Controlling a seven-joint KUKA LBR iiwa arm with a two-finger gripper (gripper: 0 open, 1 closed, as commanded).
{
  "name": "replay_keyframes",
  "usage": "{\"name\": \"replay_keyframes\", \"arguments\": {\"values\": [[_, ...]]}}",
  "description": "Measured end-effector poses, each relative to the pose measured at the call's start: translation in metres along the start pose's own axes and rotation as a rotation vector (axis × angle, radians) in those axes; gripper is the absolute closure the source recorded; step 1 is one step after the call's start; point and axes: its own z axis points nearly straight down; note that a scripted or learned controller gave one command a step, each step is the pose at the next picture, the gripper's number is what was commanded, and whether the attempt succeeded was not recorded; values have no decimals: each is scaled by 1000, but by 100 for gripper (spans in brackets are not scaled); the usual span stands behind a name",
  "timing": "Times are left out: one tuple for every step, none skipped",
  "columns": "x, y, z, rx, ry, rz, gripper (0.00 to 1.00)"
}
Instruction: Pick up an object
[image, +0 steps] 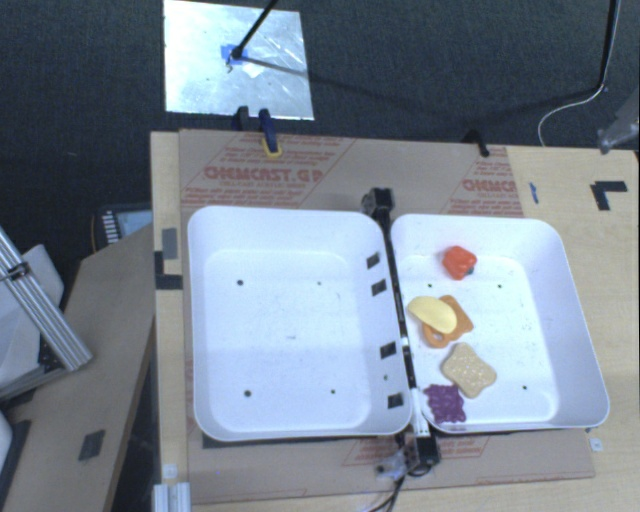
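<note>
Purple grapes (445, 403) lie nearest, in the right bin's (578, 300) front-left corner, beside the divider. Whether the tool is open or closed cannot be told from this view.

All the candidates sit in the right bin's left half. A toast slice (468, 369) lies just behind the grapes. A yellow piece (432, 312) rests on an orange one (452, 322) further back. A red piece (459, 262) stands apart near the far wall. They look like light, stiff toy foods, likely smooth and a little slippery.

The red piece seems the easiest pick: rounded, free on all sides, best pinched across its middle. The flat toast offers little to grip, and the grapes crowd the wall. Beyond, the left bin (290, 310) shares the counter (330, 165).
</note>
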Motion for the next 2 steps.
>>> {"name": "replay_keyframes", "arguments": {"values": [[5, 1, -8, 3, 4, -12, 100], [81, -10, 5, 11, 8, -17, 100]]}}
